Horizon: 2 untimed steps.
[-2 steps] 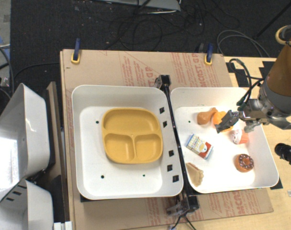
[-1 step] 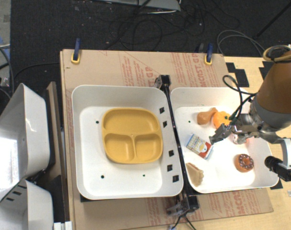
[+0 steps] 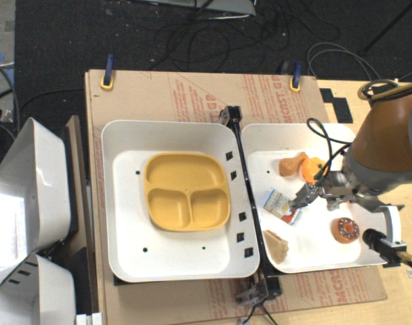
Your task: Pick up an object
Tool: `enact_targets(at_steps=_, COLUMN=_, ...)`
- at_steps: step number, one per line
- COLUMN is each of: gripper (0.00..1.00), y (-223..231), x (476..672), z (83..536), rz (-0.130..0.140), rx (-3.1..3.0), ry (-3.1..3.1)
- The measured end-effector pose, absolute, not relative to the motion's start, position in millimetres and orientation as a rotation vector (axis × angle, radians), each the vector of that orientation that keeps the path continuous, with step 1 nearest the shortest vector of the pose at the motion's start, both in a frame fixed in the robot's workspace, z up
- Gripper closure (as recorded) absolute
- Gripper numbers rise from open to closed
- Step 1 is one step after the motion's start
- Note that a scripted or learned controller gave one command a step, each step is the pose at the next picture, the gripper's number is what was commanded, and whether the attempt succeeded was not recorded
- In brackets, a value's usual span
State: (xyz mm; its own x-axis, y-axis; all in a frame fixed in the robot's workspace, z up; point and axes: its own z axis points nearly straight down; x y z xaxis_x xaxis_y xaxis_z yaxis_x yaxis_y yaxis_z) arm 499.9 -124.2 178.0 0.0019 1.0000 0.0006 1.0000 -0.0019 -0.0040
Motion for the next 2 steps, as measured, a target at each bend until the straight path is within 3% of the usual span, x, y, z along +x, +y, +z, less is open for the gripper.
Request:
enact_targets(at_steps=1, gripper=0.00, y=-117, x=491.3, z=120, rz=0.005, rx=-2.219, ry=-2.215)
enact_targets(at_steps=2, gripper=1.00, y=-118, x=493.1, z=133, rz=0.000, rx=-2.224, ry=-2.217)
